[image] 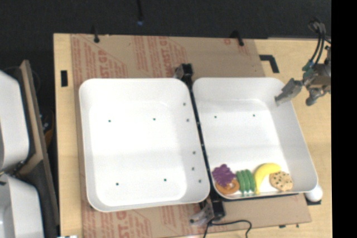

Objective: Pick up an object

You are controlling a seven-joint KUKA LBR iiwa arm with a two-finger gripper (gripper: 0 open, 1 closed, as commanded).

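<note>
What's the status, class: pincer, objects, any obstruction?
Pincer open at right bin's far right rim, holding nothing. Grapes, green piece, banana, cookie bunched along near wall. Nothing in the way.

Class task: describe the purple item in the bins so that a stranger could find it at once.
Start at the right-hand bin and look along its near edge, where a row of small toys lies. The purple grapes sit at the row's left end, beside the green toy; nothing else there is purple.
</note>
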